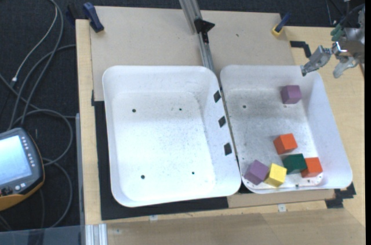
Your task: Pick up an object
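Two white bins side by side on bench; right bin held all blocks. Gripper hung above its far right rim, fingers apart, nothing between them. Nearest target: lone purple block, well clear of others. Best bet: centre over it, descend straight, close on flat sides; avoid crowded near-corner cluster

Wooden bench, left bin, right bin side by side

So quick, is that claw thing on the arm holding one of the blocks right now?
End effector: open, holding nothing, poised over the upper right rim of the right bin, apart from the nearest purple block.
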Robot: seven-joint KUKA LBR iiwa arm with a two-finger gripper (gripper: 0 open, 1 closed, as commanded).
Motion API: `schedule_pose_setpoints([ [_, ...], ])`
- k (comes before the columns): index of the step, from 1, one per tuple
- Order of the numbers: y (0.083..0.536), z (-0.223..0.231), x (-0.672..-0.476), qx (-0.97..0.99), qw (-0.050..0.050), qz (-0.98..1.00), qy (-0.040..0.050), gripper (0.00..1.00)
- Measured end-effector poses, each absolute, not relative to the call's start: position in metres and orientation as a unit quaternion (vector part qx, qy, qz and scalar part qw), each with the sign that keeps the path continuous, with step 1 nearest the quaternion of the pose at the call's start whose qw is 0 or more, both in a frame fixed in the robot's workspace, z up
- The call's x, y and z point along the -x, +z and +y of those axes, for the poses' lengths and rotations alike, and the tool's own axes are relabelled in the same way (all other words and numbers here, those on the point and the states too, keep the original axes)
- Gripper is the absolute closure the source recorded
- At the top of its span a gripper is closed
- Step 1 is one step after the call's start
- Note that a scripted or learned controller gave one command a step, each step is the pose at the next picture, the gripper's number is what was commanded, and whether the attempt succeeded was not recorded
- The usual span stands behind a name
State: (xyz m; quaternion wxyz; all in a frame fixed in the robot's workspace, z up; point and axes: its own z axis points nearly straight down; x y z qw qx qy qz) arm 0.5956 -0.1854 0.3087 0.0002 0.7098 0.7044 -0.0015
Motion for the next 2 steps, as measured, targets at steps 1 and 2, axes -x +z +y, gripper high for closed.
schedule_pose_setpoints([
  [1,0.166,-0.208,-0.581,-0.708,-0.004,0.707,-0.0025,0.00],
  [2,0.095,-0.166,-0.538,-0.707,-0.006,0.708,-0.0019,0.00],
])
